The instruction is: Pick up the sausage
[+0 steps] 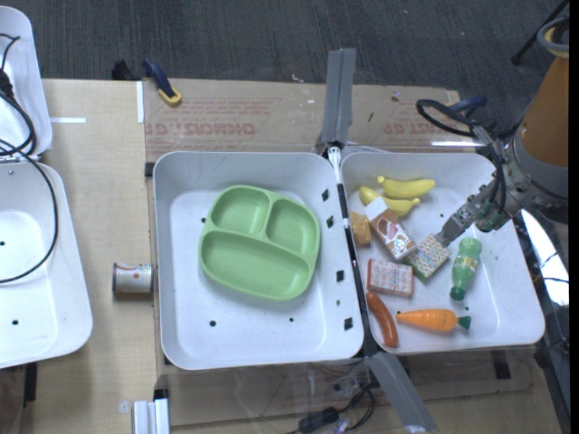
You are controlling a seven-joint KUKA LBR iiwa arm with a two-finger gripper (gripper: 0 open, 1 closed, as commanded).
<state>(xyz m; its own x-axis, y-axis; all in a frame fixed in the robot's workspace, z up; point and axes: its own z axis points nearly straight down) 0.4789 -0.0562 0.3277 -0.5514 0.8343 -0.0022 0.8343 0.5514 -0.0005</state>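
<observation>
Sausage (pixel 383 318) lies untouched along the right bin's (pixel 529 319) front-left edge beside the carrot (pixel 431 319), gripper (pixel 450 229) poised well apart above the speckled block (pixel 430 258), finger state impossible to tell; pick not yet begun.

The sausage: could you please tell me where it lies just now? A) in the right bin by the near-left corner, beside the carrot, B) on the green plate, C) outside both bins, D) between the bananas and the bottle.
A: the sausage lies in the right bin, near its front-left corner, just left of the carrot.
</observation>
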